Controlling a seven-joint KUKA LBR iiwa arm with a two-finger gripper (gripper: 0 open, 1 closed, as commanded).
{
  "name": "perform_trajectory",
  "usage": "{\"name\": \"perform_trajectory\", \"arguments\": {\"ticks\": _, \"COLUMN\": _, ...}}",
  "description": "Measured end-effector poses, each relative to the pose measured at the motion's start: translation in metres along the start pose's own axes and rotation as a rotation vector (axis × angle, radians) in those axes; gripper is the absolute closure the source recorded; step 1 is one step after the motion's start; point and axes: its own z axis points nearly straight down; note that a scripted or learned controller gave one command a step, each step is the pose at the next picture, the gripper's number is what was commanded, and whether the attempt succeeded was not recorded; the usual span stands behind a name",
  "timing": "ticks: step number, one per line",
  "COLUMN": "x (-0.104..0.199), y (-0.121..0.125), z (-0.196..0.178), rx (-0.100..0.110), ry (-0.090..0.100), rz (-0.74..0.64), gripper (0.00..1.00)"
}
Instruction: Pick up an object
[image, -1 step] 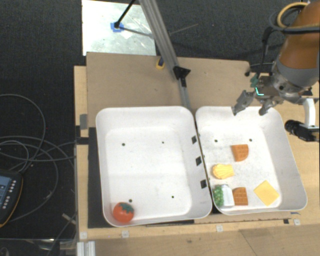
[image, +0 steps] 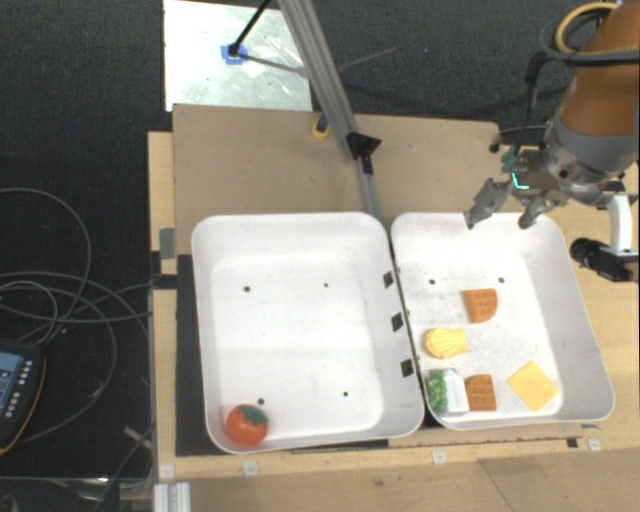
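Note:
My gripper (image: 503, 209) hangs open over the far rim of the right bin (image: 560, 260), its two fingers spread with nothing between them. Below it in that bin lie an orange waffle piece (image: 480, 304), a yellow corn-like piece (image: 446, 343), a green and white item (image: 442, 391), a second orange waffle piece (image: 481, 392) and a yellow cheese slice (image: 533, 386). A red tomato (image: 246, 424) sits in the near left corner of the left bin (image: 290, 240).
A grey slanted pole (image: 330, 80) crosses the back of the bench and ends near the bins' shared far corner. Black clips (image: 397, 320) line the seam between the bins. Cables (image: 50, 290) and a handheld pendant (image: 15, 380) lie on the floor at left.

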Motion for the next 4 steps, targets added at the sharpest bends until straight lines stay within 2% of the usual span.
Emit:
{"name": "perform_trajectory", "arguments": {"ticks": 3, "x": -0.001, "y": -0.012, "z": 0.147, "rx": 0.005, "ry": 0.0, "rz": 0.004, "gripper": 0.0}}
{"name": "perform_trajectory", "arguments": {"ticks": 4, "x": -0.002, "y": -0.01, "z": 0.134, "rx": -0.002, "ry": 0.0, "rz": 0.004, "gripper": 1.0}}
